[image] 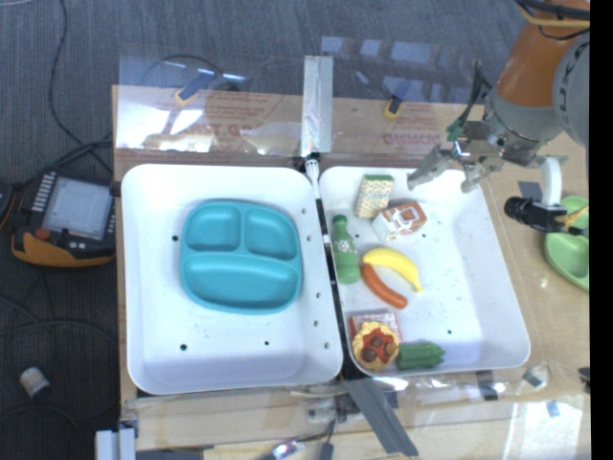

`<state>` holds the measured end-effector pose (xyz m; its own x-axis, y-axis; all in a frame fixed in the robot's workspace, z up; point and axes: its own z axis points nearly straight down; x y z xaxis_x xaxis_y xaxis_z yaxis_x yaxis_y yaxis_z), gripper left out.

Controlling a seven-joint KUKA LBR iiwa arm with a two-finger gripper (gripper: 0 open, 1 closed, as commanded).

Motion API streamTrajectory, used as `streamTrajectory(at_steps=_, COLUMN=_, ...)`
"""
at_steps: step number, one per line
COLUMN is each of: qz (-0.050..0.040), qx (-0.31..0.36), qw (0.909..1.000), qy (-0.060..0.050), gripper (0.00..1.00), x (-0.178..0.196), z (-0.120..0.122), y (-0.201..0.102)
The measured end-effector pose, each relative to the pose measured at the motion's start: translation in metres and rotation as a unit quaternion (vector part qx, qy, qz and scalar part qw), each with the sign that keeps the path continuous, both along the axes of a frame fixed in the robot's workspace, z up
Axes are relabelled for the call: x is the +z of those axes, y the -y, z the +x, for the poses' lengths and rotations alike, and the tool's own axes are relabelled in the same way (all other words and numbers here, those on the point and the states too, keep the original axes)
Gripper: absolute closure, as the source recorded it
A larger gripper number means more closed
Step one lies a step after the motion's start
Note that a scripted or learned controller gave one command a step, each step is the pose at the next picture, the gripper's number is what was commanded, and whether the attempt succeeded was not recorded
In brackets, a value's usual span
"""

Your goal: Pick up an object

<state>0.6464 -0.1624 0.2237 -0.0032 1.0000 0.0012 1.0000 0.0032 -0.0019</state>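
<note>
Toy food cluster sits in right bin (pixel 479 257), left half: banana (pixel 395 266) touching hot dog (pixel 383 287), green bottle (pixel 345 248) against banana's left. Gripper (pixel 450 168) hovers above-right of banana, fingers spread, empty. Risk: crowded neighbours deflect fingers, grasp slips.

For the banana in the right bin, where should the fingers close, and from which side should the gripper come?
Probably across the middle of the banana, coming straight down. It lies flat on its side, curving from upper left to lower right, so the fingers should close across its narrow width. The hot dog lies right against its lower-left edge, leaving little room for a finger there.
</note>
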Motion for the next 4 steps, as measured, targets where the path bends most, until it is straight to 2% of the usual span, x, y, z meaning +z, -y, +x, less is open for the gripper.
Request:
streamTrajectory(at_steps=1, qz=0.0006, qx=0.208, qw=0.9781, qy=0.001, gripper=0.0, x=-0.043, z=-0.054, y=-0.044)
streamTrajectory(at_steps=2, qz=-0.0028, qx=0.288, qw=0.9577, qy=0.007, gripper=0.0, x=-0.133, z=-0.101, y=-0.051)
streamTrajectory(at_steps=3, qz=-0.0014, qx=0.287, qw=0.9578, qy=0.01, gripper=1.0, x=-0.122, z=-0.099, y=-0.053)
streamTrajectory(at_steps=4, qz=-0.0014, qx=0.216, qw=0.9763, qy=0.001, gripper=1.0, x=-0.025, z=-0.05, y=-0.024)
